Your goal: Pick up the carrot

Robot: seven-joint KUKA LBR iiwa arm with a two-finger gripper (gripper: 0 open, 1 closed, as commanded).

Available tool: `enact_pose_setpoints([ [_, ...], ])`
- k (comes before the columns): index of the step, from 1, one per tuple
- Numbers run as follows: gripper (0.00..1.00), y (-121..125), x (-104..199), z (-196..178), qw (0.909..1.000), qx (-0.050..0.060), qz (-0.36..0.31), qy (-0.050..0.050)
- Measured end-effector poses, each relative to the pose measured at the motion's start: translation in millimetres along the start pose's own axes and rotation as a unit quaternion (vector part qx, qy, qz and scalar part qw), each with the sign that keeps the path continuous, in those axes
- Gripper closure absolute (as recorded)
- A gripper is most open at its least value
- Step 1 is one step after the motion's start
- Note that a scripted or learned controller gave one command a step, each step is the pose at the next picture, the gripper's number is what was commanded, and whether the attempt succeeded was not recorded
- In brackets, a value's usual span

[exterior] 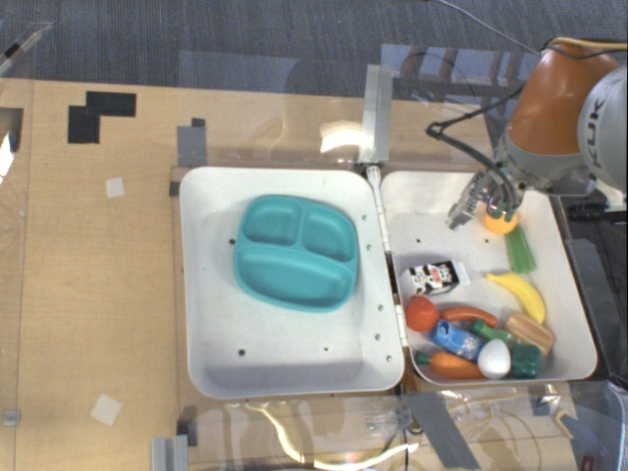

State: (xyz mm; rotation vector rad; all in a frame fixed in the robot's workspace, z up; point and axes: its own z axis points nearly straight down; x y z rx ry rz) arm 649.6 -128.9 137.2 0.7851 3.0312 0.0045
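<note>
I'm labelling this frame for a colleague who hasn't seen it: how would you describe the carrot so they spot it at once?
Look in the right bin, at the pile in its near corner. The carrot lies at the pile's front edge: a tapered orange shape beside a white egg, just below a blue package.

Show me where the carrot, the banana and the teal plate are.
carrot [453, 365]: camera view, middle of its orange body.
banana [520, 293]: camera view, middle of its curve.
teal plate [294, 253]: camera view, central ridge between compartments.
</note>
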Motion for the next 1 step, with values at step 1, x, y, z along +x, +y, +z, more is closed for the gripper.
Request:
enact_pose_setpoints([
  [1, 1.00, -25.9, 17.2, 38.1, 0.9187, 0.000, -0.395, 0.001],
])
